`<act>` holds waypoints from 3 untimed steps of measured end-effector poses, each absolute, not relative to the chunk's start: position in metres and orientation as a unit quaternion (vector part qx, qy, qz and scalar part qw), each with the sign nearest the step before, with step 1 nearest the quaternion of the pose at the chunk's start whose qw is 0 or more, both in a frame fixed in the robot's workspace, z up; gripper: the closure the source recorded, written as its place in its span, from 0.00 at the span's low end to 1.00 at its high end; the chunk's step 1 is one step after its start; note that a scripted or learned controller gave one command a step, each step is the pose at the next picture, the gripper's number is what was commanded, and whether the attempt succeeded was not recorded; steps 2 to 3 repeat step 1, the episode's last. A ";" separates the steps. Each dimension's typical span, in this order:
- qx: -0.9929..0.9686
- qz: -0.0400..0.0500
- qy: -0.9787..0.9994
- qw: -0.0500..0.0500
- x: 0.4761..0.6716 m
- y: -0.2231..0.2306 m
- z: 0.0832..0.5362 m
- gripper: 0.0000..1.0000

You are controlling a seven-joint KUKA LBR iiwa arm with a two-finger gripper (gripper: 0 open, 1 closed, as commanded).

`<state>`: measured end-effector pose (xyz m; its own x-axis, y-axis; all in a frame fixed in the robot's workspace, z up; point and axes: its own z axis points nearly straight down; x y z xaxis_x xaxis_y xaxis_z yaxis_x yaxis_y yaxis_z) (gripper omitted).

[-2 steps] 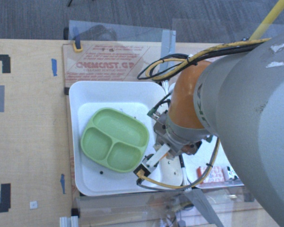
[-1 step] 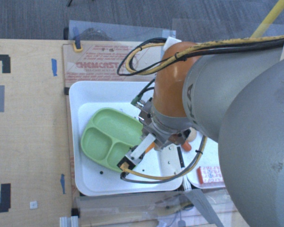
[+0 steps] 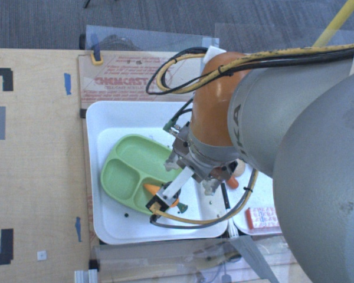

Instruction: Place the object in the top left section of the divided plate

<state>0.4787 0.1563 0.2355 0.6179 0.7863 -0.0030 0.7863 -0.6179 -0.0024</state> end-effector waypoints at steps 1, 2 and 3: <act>-0.941 0.001 -0.340 0.000 0.484 0.131 0.303 0.00; -0.941 0.001 -0.340 0.000 0.484 0.131 0.303 0.00; -0.941 0.001 -0.340 0.000 0.484 0.131 0.303 0.00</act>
